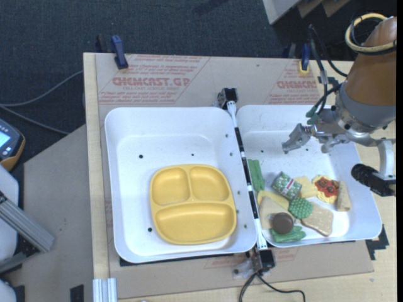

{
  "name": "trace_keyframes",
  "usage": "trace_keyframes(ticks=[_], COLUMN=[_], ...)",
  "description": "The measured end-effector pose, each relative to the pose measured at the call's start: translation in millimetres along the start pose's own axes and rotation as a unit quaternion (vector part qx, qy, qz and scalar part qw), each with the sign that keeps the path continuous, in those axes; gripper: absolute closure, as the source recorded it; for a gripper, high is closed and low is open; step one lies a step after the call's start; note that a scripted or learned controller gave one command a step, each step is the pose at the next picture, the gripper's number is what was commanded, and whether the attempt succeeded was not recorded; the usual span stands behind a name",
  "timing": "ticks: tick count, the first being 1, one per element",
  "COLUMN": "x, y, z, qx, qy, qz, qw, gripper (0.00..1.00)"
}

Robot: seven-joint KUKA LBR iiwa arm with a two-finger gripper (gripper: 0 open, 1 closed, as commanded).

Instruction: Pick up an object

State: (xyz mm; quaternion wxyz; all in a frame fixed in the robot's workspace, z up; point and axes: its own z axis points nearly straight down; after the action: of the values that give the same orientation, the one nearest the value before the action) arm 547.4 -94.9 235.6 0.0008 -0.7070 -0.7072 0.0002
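- A heap of toy food pieces (302, 203) lies in the near half of the right bin (267, 131), the task's pick still unclaimed; none of it sits between the gripper's fingers.
- In the heap: one small green-and-white printed packet (284, 184), glossy and boxy; one round dark brown disc (281, 222); one flat tan slab shaped like a slice of toast (319, 218); one bumpy green round piece (301, 207); one yellow wedge topped with red (326, 189).
- One long, narrow green strip (255, 175) lies along the bin's left wall, just beside the heap, and a leafy green piece (291, 235) pokes out beneath the brown disc.
- The gripper (310, 137) hangs over the far, bare part of the right bin, well apart from the heap; its two metal-grey fingers are spread wide with nothing between them.
- The arm's grey wrist (365, 109) carries one smooth orange band (374, 61) and reaches in from the right edge.
- The left bin (126, 137), a shallow white moulded plastic tub with rounded corners, holds one yellow plate (192, 203) of matte plastic, rounded-rectangular and split into three compartments, two small and one large.
- The two bins sit side by side, touching along a dark central seam, on a tan board (164, 80) printed with red lettering.
- Two blue clamps (118, 50) grip the board's far edge.
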Motion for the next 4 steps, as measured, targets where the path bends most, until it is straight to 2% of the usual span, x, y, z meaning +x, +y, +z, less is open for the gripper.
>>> trace_keyframes(ticks=[1,2,3,4], x=[-9,-11,-72,-70], y=[-24,-35,-26,-24], z=[99,149,147,136], qx=[0.005,-0.008,-0.006,-0.01], qy=[0.001,-0.003,-0.003,-0.004], qz=[0.001,0.0,0.001,0.0], qw=[1.0,1.0,1.0,0.9999], gripper=[0.0,0.0,0.0,1.0])
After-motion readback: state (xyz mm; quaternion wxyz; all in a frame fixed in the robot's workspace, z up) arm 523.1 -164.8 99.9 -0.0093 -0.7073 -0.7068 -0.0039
